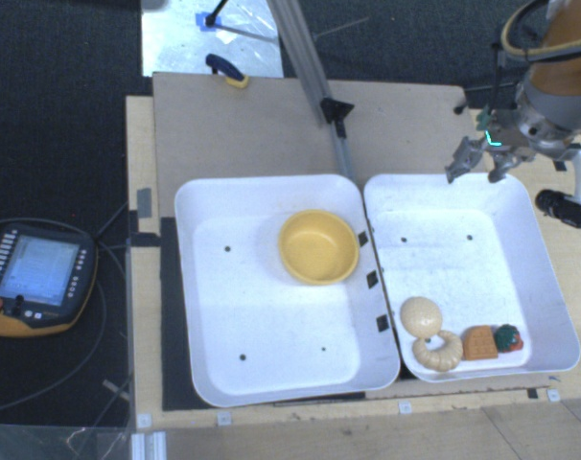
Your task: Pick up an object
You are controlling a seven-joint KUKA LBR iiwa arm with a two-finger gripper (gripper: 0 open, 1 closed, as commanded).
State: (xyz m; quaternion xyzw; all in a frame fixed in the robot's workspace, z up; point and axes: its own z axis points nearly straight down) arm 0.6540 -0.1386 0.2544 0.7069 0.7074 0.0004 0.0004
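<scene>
Arm (559, 65): enters at upper right of frame, grey with orange band, hanging above the far rim of the right bin.
Gripper (480, 164): at the upper right, over the right bin's top edge; two fingers spread apart, nothing between them.
Right bin (463, 195): white, shallow; upper and middle floor bare, giving wide open room below the gripper.
Cream egg-shaped object (421, 315): lower part of the right bin, close to the left wall.
Beige ring (438, 351): just below the egg shape, touching it, near the bottom rim.
Orange block (479, 342): right of the ring, just beside it.
Dark green piece (508, 337): pressed against the orange block's right side, near the lower right corner.
Cluster: all four crowded along the bottom edge, well apart from the gripper.
Left bin (214, 353): white, sharing a middle edge with the right bin.
Yellow bowl (317, 246): upright in the upper right part of the left bin, near the shared edge; remaining floor open.
Pendant (34, 276): at left of frame, off the bench.
</scene>
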